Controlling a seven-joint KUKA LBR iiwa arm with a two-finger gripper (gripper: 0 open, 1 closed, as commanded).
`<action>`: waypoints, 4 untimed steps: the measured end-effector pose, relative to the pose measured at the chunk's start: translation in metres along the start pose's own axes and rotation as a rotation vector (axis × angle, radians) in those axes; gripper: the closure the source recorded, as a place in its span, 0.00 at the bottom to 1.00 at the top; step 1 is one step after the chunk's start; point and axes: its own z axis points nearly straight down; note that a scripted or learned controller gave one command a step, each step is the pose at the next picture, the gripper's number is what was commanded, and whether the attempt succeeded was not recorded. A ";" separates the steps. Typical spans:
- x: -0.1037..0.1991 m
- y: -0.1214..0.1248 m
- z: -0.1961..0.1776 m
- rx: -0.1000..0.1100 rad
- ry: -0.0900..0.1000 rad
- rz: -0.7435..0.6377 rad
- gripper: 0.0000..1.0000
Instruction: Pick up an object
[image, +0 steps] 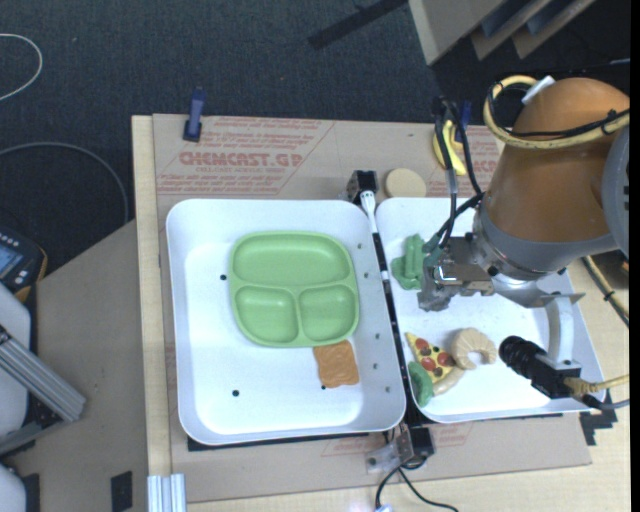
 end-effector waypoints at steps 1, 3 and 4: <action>0.050 -0.001 0.051 0.002 0.000 -0.001 1.00; 0.016 0.000 -0.153 -0.016 0.000 0.001 1.00; -0.028 0.003 -0.110 -0.002 -0.003 0.010 1.00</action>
